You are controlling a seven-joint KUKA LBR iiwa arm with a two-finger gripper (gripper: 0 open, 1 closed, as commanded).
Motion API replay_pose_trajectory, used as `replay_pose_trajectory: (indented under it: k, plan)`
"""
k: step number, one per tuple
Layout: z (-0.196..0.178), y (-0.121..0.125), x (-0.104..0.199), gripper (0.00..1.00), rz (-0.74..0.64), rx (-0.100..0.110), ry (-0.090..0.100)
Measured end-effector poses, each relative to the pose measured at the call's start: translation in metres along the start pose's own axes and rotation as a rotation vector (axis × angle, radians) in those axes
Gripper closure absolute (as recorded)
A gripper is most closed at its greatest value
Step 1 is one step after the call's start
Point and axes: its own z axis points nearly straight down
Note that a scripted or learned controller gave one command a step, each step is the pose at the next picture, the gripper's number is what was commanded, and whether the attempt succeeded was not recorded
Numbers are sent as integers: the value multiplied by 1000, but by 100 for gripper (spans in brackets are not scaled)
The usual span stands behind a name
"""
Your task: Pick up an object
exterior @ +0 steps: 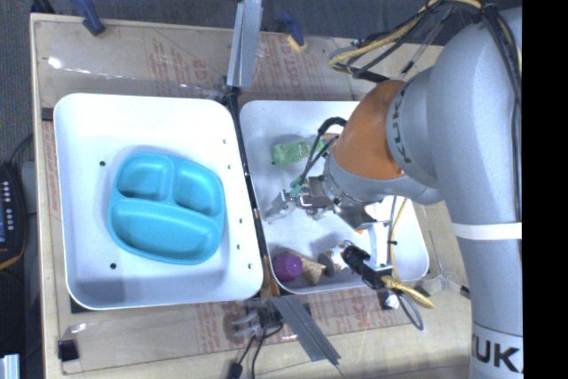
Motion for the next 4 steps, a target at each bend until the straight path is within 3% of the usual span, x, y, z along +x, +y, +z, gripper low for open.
replay_pose_trajectory:
  k: [1,2,3,4]
  plan:
    - [0,-47,7,0,-2,-2,0]
    - [0,10,-4,0,1,-2,0]
    - [0,-42,-5,0,-1,-2,0]
    - [0,11,-7,0,1,-2,0]
